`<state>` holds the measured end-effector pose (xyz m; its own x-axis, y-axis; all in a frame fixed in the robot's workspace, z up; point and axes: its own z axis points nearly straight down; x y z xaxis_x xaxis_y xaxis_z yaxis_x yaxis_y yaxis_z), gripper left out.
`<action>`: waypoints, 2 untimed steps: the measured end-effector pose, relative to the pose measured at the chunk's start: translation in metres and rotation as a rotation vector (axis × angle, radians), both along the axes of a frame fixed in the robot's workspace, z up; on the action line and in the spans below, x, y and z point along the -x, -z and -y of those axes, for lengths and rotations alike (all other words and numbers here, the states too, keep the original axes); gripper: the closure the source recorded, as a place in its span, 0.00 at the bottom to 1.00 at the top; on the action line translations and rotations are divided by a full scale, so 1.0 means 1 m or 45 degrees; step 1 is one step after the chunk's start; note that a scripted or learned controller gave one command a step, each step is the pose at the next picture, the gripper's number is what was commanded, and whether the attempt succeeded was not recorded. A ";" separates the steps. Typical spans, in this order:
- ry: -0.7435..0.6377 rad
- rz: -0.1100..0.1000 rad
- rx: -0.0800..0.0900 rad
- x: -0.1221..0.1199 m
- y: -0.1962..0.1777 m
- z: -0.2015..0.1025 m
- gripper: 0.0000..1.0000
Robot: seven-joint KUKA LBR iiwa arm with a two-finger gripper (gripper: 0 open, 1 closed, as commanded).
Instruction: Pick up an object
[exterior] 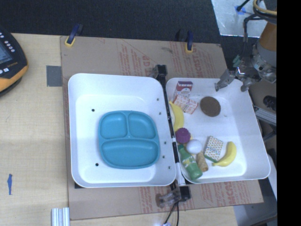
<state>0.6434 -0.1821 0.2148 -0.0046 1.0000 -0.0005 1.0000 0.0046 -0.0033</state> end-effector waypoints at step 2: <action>0.007 -0.014 -0.004 0.160 0.125 -0.002 0.00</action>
